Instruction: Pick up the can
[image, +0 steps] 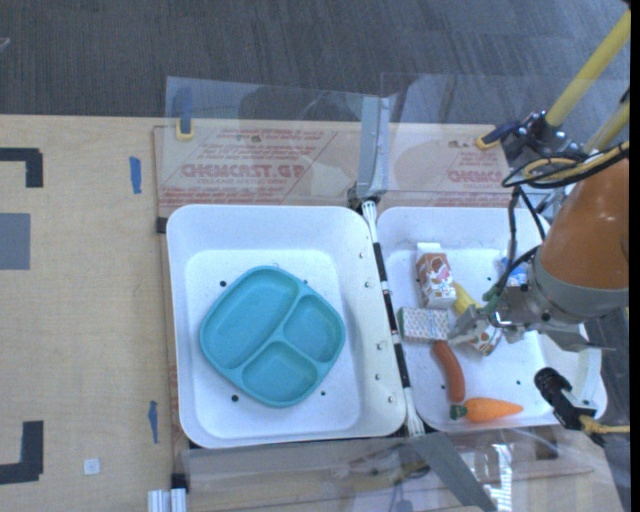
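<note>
My gripper (483, 328) is low in the right bin (520, 385), near its middle. A small tan and brown object (486, 342) pokes out just beneath it; most of that object is hidden and I cannot tell what it is. A brown and white labelled container (434, 277), which looks like the can, lies at the back left of the same bin, a short way up and left of the gripper and apart from it.
Around the gripper in the right bin are a yellow piece (463, 297), a grey patterned box (425, 323), an orange-red sausage (450, 370) and a carrot (488, 408). The left bin (190, 250) holds a teal divided plate (272, 335). Cables hang at the right.
</note>
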